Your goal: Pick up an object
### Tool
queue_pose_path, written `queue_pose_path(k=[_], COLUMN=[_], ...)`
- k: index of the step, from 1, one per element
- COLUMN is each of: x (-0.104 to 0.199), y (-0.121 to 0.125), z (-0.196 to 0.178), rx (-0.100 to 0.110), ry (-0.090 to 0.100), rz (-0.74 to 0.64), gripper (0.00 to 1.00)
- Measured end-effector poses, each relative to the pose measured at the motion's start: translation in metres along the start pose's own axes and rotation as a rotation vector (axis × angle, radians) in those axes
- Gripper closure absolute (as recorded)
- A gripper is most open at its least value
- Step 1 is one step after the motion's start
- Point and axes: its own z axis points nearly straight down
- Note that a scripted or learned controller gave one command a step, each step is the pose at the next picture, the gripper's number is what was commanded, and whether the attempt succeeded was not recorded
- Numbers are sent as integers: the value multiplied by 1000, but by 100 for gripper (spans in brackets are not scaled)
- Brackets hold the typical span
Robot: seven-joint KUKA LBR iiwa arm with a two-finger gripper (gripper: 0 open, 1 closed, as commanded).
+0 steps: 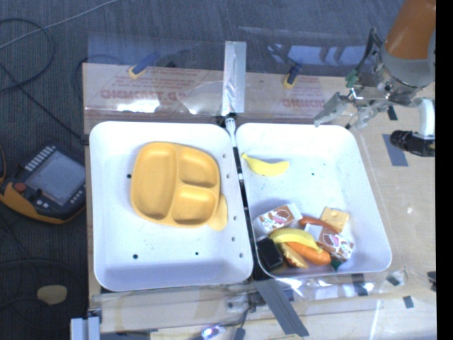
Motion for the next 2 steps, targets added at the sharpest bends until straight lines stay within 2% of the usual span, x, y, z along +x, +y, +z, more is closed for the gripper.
queue_pose_path(k=[1, 2], x=[54, 67], y=[-4, 8], z=[70, 177], rx=[3, -1], ry=[0, -2], rz=[-17, -20], gripper=[0, 0])
